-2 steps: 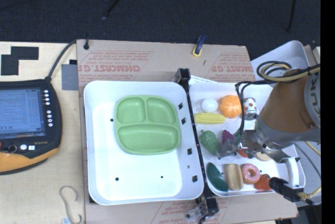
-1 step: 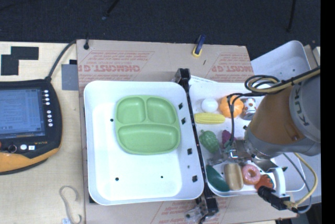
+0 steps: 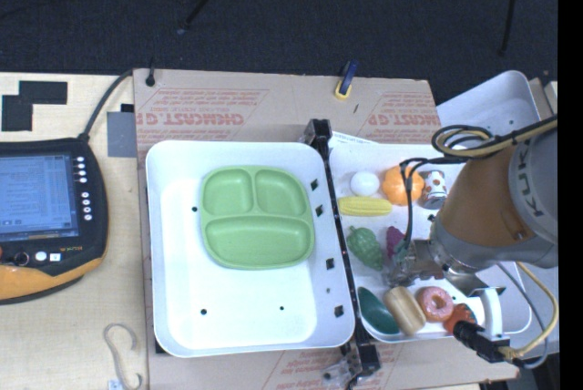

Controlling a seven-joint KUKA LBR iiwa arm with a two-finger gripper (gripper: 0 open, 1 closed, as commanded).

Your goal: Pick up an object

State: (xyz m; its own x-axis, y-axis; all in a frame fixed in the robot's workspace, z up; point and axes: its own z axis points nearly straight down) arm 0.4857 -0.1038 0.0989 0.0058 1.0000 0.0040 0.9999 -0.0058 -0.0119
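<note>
worktop: tan, carried both bins, teach pendant at 9 o'clock
left bin: white, held green divided plate at its centre
arm: grey with orange band, came in from 3 o'clock, over right bin
tool: low among the toys in right bin, opening cannot tell, nothing seen held
objects: toy food crowded in right bin; orange at 12 o'clock, white egg beside it, corn below, green veg touching tool's 9 o'clock side, bread roll and donut at 6 o'clock
</note>
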